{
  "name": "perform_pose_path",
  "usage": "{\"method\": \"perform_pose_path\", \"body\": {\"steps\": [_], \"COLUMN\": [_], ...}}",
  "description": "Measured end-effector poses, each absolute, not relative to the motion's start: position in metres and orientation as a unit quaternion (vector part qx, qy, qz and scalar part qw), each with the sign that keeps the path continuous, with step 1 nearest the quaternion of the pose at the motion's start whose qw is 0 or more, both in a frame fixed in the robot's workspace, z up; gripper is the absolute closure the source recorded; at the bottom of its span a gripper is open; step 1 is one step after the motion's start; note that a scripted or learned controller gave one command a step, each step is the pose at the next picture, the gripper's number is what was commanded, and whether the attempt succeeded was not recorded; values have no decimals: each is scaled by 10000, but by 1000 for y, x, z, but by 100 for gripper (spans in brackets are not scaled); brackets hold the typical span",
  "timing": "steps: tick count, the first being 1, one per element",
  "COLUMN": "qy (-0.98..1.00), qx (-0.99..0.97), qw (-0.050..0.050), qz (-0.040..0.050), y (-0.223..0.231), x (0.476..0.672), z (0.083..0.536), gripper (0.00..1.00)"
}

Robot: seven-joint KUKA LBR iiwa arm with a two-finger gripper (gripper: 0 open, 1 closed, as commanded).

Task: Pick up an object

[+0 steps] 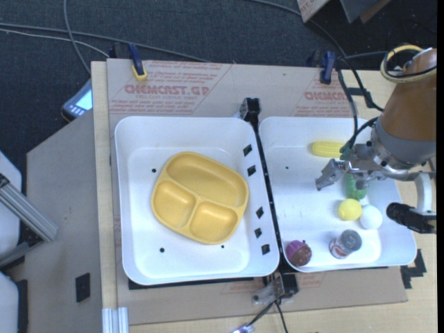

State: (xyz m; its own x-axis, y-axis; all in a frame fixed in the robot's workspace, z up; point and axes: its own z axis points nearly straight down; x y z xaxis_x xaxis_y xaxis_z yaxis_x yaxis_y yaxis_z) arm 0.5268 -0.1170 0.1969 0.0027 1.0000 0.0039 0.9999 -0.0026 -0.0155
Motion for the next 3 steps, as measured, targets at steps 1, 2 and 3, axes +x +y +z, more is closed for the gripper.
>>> {"method": "perform_pose_path", "body": {"steps": [1,2,3], "qy": [-7073,-7067,-7069], "qx": [-7069,-7075,-7073], "qw": [13,38,33], "qz": [1,19,10], "y": [-117,-121,-110], "x": [530,521,523], "z": [203,145,92], "gripper": [0,0,0]}}
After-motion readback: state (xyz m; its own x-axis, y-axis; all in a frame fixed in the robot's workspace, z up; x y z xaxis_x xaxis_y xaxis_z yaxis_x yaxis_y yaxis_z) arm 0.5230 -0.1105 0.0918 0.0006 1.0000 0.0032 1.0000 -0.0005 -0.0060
